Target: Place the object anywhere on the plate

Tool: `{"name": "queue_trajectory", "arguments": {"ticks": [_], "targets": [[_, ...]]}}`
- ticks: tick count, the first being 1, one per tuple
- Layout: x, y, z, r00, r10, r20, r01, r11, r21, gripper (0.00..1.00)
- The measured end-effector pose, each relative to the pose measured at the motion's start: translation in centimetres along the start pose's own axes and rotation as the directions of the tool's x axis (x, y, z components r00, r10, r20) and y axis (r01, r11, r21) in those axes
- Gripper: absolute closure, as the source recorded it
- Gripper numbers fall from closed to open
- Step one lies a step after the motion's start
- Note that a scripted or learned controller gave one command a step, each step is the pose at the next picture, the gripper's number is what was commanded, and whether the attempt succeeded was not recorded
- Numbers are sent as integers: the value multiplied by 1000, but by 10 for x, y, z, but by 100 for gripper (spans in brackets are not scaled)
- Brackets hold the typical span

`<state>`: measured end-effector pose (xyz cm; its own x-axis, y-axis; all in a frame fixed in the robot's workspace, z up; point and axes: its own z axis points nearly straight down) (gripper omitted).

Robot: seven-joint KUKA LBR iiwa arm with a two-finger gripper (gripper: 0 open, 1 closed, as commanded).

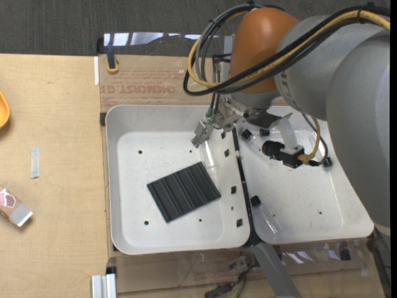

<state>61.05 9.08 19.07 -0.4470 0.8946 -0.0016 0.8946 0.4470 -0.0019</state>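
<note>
The plate (183,191) is a dark grey ribbed rectangle lying flat and turned at an angle in the middle of the left white bin (124,166). My gripper (206,133) hangs over the back right part of that bin, above and behind the plate's far corner, close to the wall between the bins. Just under it is a faint, see-through shape (209,156); whether it is held I cannot make out. The grey arm with its orange band (263,36) covers much of the right bin (322,197).
A second pale, clear-looking item (267,221) lies at the front left of the right bin. On the wooden bench to the left lie a small grey strip (35,163), a red and white packet (13,207) and an orange edge (2,112). Cables (288,154) hang by the wrist.
</note>
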Motion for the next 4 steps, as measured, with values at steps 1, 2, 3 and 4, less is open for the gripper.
{"name": "queue_trajectory", "arguments": {"ticks": [1, 2, 3, 4], "targets": [[-1, 0, -9, 1000, 0, 2, 0, 1000, 0, 100], [12, 60, -49, 851, 525, 1, -525, 851, 1, 100], [82, 79, -113, 792, 611, 1, -611, 792, 0, 100], [85, 79, -129, 941, 337, 1, -337, 941, 0, 100]]}}
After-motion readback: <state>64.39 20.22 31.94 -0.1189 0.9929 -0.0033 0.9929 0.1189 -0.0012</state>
